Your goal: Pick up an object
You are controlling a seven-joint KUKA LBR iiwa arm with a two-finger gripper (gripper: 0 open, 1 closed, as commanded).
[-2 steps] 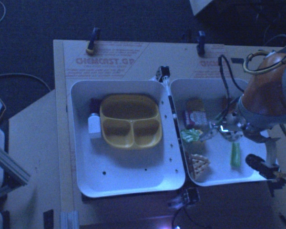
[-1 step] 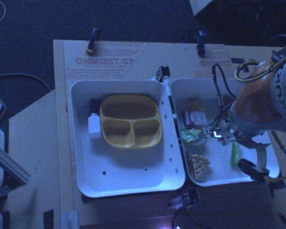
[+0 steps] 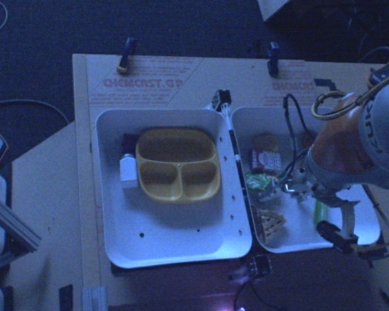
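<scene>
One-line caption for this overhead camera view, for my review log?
Dim overhead view: arm over right bin of small items; yellow divided tray and white bottle in left bin.

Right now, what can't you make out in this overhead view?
- Gripper: fingers blurred and dim over the right bin; grasp unreadable.
- Right bin's far side: covered by the arm.
- Dark item behind the yellow divided plate in the left bin: mostly hidden.
- Red packet: label too small.
</scene>
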